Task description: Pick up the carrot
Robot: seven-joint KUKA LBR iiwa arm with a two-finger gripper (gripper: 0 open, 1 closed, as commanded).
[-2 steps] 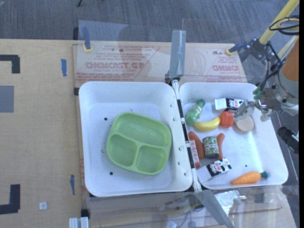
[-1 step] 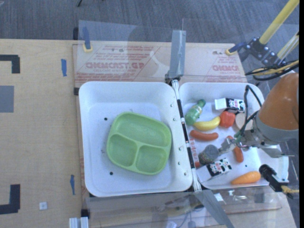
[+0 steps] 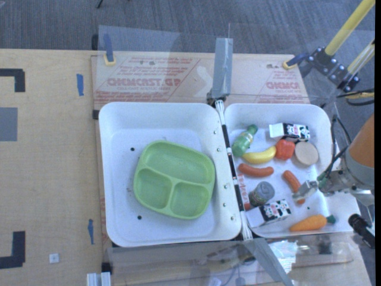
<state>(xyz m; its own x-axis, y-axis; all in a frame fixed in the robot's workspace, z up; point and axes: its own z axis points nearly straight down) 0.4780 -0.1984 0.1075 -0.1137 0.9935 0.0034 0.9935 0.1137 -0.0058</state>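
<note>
The carrot (image 3: 309,223) lies at the near edge of the right bin (image 3: 323,117), just beside a small black-and-white carton (image 3: 269,211); the gripper (image 3: 309,189) hangs a little above it, near a small sausage (image 3: 291,180), fingers slightly parted and holding nothing; a green divided plate (image 3: 173,179) sits in the left bin (image 3: 119,124)

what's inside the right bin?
Right bin: carrot, banana, green bottle, two sausages, tomato, round disc, grey lump, two cartons. The hand covers part of the floor.
</note>
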